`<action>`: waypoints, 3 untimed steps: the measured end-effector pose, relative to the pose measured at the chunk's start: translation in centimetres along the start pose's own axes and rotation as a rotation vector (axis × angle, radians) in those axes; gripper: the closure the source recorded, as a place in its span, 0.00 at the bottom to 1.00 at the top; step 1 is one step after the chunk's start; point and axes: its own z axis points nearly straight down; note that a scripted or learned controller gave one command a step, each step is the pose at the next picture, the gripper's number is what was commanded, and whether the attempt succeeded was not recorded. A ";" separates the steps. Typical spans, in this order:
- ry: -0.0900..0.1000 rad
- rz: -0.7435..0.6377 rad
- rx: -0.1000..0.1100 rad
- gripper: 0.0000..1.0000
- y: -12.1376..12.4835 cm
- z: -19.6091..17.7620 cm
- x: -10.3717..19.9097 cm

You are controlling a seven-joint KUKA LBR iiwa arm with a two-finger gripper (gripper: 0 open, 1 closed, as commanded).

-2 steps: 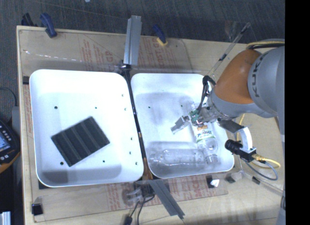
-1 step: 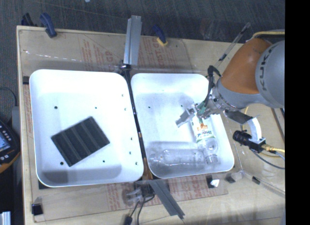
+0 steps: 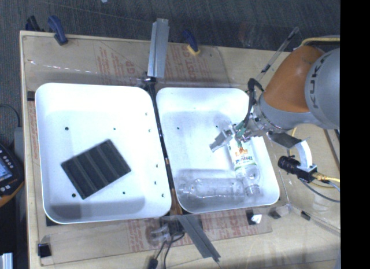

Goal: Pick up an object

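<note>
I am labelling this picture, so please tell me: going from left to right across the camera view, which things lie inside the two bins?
Ribbed black pad in the left bin → clear plastic bottle in the right bin → small labelled bottle.

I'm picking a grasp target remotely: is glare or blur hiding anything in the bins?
Camera view: the left bin is overexposed, yet the black ridged pad stands out sharply; the clear plastic bottle in the right bin nearly blends into the white floor; the small labelled bottle below the gripper reads soft, label illegible.
</note>
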 end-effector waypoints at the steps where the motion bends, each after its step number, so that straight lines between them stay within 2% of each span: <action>1: 0.000 0.000 0.000 0.00 0.0 0.0 0.0; 3: 0.000 0.000 0.000 0.00 0.0 0.0 0.0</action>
